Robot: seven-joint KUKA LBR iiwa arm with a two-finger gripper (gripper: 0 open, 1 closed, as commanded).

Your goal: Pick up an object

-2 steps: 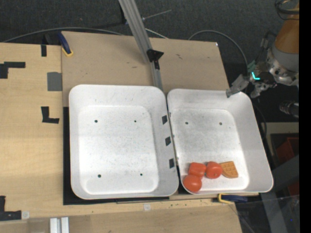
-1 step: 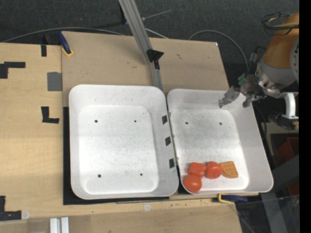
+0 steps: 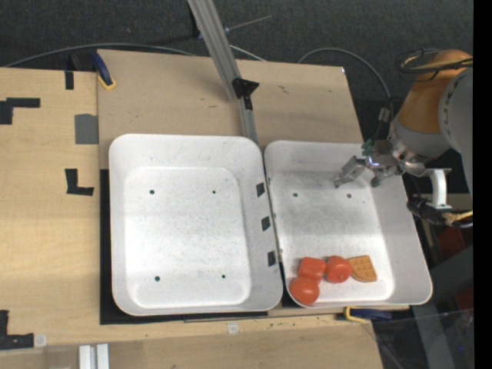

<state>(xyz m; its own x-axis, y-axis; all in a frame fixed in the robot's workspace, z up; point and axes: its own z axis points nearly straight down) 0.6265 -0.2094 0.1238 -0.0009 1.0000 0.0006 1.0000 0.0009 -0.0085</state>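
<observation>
Camera view from above, and we start at the far left: the wooden desk (image 3: 46, 206) with black tape marks on it, and a blue clamp (image 3: 102, 69) at the far edge. Next comes the left bin (image 3: 184, 148), white, speckled, sitting on a dark mat. A slanted metal pole (image 3: 219, 48) runs down from the far side and meets the seam between the two bins. Now the right bin (image 3: 307, 156): down in its near end sit three red tomato-like pieces (image 3: 317, 275) bunched together, touching, and just to their right an orange waffle-patterned piece (image 3: 363, 268) pressed against them. Moving right and farther back, the end effector (image 3: 361, 169) hangs over the far right part of that bin, well apart from the cluster, its fingers spread and nothing between them. Behind it the arm's orange band (image 3: 427, 102) and grey body come in from the right edge.
</observation>
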